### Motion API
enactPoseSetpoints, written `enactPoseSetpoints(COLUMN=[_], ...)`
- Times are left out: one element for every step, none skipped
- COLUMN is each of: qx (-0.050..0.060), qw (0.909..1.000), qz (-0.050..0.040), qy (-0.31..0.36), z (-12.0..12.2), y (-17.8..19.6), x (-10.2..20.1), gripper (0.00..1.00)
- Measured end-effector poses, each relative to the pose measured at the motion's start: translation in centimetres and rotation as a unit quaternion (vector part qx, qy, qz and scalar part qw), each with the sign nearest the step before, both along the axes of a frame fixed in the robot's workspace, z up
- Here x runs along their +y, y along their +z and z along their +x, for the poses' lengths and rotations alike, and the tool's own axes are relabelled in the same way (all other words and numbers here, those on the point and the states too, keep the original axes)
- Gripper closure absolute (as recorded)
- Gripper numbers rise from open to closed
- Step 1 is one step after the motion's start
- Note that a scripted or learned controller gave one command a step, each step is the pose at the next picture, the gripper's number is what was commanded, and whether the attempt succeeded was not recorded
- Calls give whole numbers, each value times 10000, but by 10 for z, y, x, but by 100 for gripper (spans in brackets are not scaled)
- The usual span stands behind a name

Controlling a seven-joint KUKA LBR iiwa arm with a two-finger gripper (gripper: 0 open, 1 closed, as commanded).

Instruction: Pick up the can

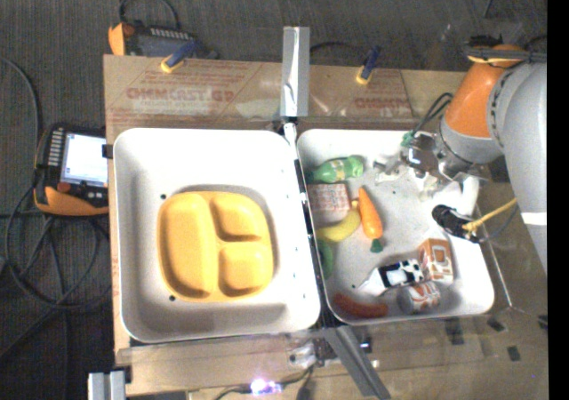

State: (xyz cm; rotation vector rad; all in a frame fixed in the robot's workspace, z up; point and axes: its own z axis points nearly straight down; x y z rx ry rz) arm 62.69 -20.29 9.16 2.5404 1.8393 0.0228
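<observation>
The can [418, 298] lies untouched on its side near the front right corner of the right bin [484, 300], hemmed in by a small carton [437, 260] and a black-and-white toy [400, 273], so the pickup has not begun. The gripper [418, 158] hangs over the bin's back right corner; whether it is released or clenched cannot be told, and nothing shows in it. Open floor lies mid-bin, beside the carrot [370, 214].

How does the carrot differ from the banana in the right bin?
The carrot is orange with a green tip at its upper end, while the banana is plain yellow. The carrot is straight and lies nearly up and down in the view; the banana is curved and lies at more of a slant. The carrot sits to the right, the banana nearer the bin's left wall. Both lie flat in the right bin, touching.
</observation>
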Motion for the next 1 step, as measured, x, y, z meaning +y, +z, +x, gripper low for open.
enactPoseSetpoints(qx=[107], qw=[9999], qz=[38], qy=[101], z=[45], y=[-2], x=[-1], gripper=[0])
